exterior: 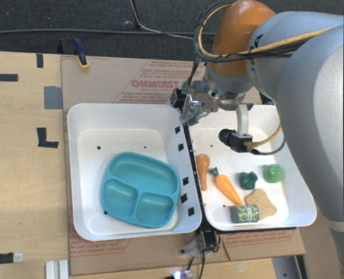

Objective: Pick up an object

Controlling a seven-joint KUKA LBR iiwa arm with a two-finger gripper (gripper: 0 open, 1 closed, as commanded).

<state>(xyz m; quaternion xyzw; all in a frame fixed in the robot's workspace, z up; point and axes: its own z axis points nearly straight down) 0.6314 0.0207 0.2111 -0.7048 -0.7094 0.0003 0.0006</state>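
**Gripper over the divider, 6 toys to choose from**

The grey arm (300, 68) reaches in from the right. Its gripper (190, 106) hangs over the far end of the wall between the 2 bins; I cannot tell whether it is open or closed, and nothing shows in its grasp.

All the loose objects lie in the right bin (276, 222), toward its near half. The toy carrot (227, 188) looks the best target, since it has free floor along both long sides. A straight descent closing across its narrow width should do.

The orange gourd (202, 170) lies close to the divider, so it may be harder to straddle. The bread slice (264, 204) and small can (244, 214) touch each other. The green ball (272, 173) could roll, and the dark green piece (248, 180) is small.

The wooden counter (21, 173) carries a cardboard sheet (143, 80) under both bins. The left bin (73, 132) holds only a blue divided plate (140, 190).
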